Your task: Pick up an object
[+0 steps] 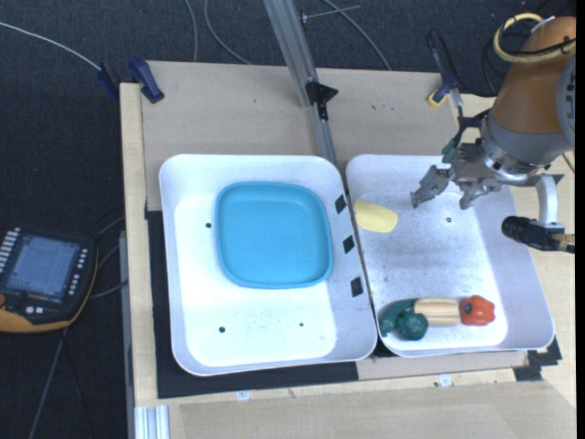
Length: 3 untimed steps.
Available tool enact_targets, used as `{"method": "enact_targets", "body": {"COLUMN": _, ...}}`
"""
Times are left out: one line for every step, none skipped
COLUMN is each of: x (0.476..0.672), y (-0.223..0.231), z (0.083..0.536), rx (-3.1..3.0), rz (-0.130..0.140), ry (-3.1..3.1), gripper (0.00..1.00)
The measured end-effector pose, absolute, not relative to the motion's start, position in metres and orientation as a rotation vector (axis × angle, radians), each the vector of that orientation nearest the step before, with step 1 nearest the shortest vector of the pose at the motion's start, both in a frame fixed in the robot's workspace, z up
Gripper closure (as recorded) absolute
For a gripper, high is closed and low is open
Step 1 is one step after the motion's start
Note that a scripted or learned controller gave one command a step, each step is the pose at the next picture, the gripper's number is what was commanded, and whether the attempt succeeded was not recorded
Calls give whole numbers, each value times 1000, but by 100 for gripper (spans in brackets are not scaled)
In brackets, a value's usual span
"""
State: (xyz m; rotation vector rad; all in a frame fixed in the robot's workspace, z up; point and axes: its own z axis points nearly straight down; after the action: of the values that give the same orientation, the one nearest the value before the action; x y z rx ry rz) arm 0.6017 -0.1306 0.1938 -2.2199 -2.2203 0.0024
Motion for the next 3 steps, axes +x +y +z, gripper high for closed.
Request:
{"method": "enact_targets", "body": {"x": 599, "y": -123, "z": 134, "rx": -2218, "rz": 4, "ry": -2220, "gripper": 0}}
{"method": "enact_targets", "body": {"x": 598, "y": -123, "z": 94, "rx": -2219, "rz": 3, "ry": -2220, "gripper": 0}}
{"method": "enact_targets", "body": {"x": 600, "y": -123, "z": 106, "rx": -2222, "rz": -2, "ry": -2223, "gripper": 100}}
